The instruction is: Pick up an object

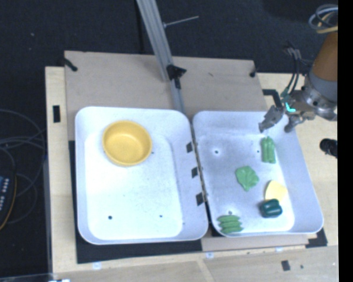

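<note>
The nearest candidate for the pick is the green pea pod (268,150), a slim upright piece lying in the right bin (223,128), just below the end effector (280,121) and apart from it. The end effector hangs over the bin's upper right corner with its two fingers splayed, released and grasping nothing.

To do this step well, I judge the end effector should come straight down over the pod's middle, with the fingers straddling its narrow width rather than its length, and close only once the tips are level with the bin floor. The pod sits near the bin's right wall, so the outer finger needs room on that side; a slight shift toward the bin's centre before descending would help.

Further below the end effector lies a pale green leafy piece (246,177), then a yellow wedge (276,189) touching a dark green block (270,208), and a ridged green pod (229,222) at the bin's lower edge. These are well clear of the pea pod, so nothing crowds the grasp.

Far to the left of the end effector, the left bin (135,216) holds a yellow bowl (127,143). Both bins rest on the desk (223,81).
</note>
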